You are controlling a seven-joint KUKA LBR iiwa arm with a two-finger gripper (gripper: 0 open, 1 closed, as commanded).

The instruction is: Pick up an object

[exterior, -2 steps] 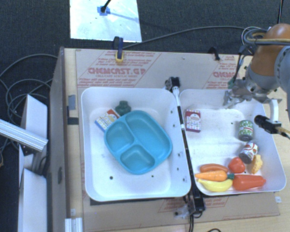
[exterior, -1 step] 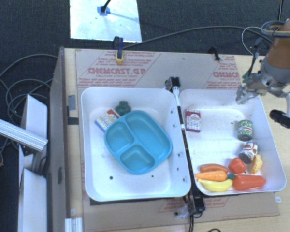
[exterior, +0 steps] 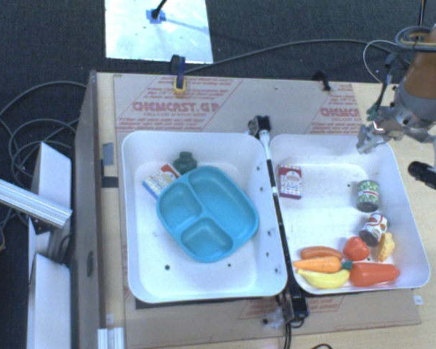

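- Can (exterior: 368,195) stands upright in the right bin (exterior: 327,173), near its far right wall; being upright, its long axis points up.
- Gripper (exterior: 368,138) hangs above the bin's back right corner, apart from the can; its opening cannot be told.
- Step looks like approach; next, it must come forward, descend and straddle the can.

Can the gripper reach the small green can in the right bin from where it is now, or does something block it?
Probably yes. The gripper hangs over the right bin's far edge, and the green can stands just below it in the view, with bare bin floor around it. The striped can stands apart from it.
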